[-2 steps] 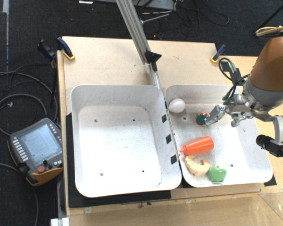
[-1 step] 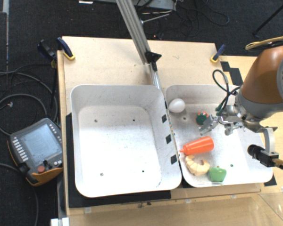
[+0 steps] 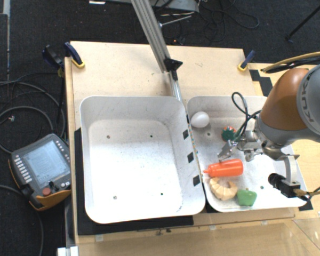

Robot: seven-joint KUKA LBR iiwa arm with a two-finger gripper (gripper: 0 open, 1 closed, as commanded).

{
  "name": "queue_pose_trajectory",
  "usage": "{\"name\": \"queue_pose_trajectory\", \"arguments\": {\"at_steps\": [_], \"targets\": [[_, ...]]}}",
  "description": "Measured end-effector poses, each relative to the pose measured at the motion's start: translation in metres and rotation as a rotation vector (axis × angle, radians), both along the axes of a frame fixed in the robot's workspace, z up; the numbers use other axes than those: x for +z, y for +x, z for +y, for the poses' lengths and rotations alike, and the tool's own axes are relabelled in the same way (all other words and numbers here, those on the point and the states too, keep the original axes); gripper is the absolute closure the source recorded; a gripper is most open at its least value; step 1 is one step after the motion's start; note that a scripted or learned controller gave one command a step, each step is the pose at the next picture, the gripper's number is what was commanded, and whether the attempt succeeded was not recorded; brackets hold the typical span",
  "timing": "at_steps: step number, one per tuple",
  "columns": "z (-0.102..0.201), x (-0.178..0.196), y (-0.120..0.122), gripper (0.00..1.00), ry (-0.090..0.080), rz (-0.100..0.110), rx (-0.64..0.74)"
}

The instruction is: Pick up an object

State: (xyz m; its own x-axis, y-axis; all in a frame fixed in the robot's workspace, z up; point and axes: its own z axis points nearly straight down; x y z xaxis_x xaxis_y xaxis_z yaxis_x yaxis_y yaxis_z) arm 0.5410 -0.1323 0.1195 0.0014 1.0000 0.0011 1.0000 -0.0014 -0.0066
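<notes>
My claw (image 3: 236, 149) hangs low in the right bin (image 3: 216, 104); I cannot tell how it is set, and I see nothing in it. The orange carrot-like piece (image 3: 224, 169) lies just below it, a pale pastry (image 3: 224, 189) and green piece (image 3: 247, 197) beyond, a white egg (image 3: 199, 119) up to its left. Nothing is lifted yet; the pick remains.

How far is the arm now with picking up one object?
Done: the gripper has reached the right bin, just above the orange carrot-shaped toy. In hand: nothing visibly lifted. Left: grasp and raise one; the white egg, beige croissant and green toy lie there too.
</notes>
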Motion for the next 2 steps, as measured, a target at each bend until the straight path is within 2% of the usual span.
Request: {"name": "queue_pose_trajectory", "arguments": {"at_steps": [1, 2], "targets": [[0.0, 0.014, 0.002, 1.0, -0.001, -0.007, 0.001], [-0.002, 0.077, 0.005, 1.0, -0.003, -0.013, 0.004]]}}
